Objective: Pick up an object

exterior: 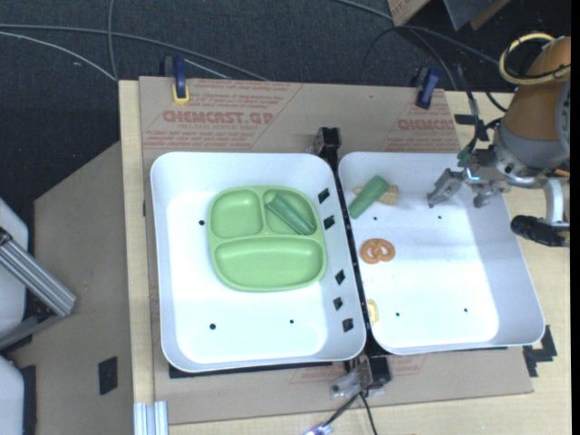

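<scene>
My gripper [459,188] hangs over the right bin [507,270], fingers spread apart and holding nothing.

From the overhead camera, my fingers sit near the bin's far right corner. The pretzel [377,251] lies by the divider, and the green wedge [365,197] just beyond it, both well apart from my fingers. In the left bin [181,243], a green divided plate [265,240] carries a green piece [290,212] in its upper right compartment.

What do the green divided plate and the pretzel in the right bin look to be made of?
Green divided plate: likely moulded plastic, with an even colour, soft sheen and rounded compartment rims. Pretzel: probably a plastic or rubber toy, uniformly orange-brown and smooth, though too small to be sure.
</scene>
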Available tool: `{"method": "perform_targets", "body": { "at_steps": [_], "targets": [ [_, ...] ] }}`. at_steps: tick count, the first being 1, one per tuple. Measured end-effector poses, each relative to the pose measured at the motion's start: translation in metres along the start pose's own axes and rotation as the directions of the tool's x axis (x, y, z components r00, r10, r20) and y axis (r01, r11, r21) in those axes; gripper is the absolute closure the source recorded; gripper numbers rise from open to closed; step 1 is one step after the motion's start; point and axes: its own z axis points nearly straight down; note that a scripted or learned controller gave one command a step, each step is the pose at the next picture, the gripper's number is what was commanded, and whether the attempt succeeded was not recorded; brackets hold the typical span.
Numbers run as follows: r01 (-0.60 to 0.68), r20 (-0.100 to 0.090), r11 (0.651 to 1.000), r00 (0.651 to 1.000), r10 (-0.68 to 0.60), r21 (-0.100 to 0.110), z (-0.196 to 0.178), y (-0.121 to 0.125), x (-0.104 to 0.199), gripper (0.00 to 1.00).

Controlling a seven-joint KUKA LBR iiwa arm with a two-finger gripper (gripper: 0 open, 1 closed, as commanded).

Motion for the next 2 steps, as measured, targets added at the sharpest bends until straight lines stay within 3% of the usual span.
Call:
{"method": "perform_targets", "body": {
  "at_steps": [1, 2],
  "targets": [
    [0.001, 0.002, 1.0, 1.0, -0.001, -0.007, -0.015, 0.002, -0.001, 1.0],
    [0.0, 0.005, 1.0, 1.0, 0.0, -0.013, -0.081, 0.003, -0.002, 1.0]
  ]
}}
